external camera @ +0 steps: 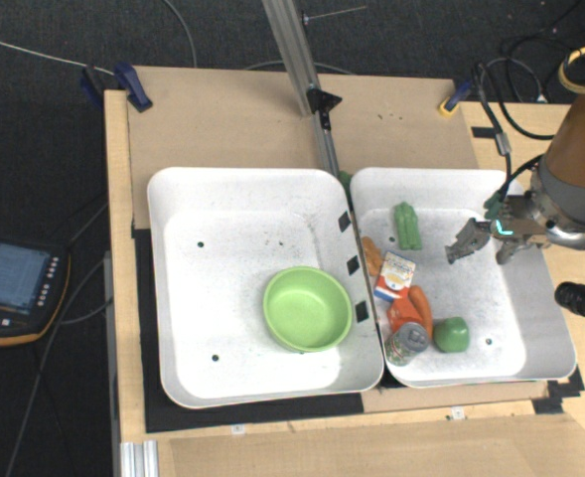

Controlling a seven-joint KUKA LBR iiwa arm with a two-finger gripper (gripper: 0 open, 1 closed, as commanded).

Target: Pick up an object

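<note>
a: where is the pincer (483, 243) seen?
b: it is seen over the right bin (530, 366), near that bin's upper right part, at the end of the arm (578, 167) that reaches in from the right. its 2 dark fingers (463, 243) are spread apart, and nothing is seen between them.

a: what is found in the right bin?
b: a cluster is gathered along its left wall. a green oblong block (406, 226) is laid near the top, apart from the rest. below it an orange piece (371, 255) is set against the wall, and a small white carton (396, 273) with red and blue print is laid just beside it. under the carton an orange carrot-like item (416, 309) is seen, and a grey can (406, 344) is touching its lower end. a small green round object (452, 334) is placed just beside the can, on its right.

a: how are the objects placed relative to the pincer?
b: all are lower left of it; the green block and the carton are nearest, and none is touched.

a: and the left bin (188, 266)?
b: 1 light green bowl (307, 309) is held there, upright, near the lower right corner.

a: what else is noted?
b: both bins are carried on a brown surface (222, 117), and a handheld controller (14, 286) is seen on the dark floor at the left.
</note>
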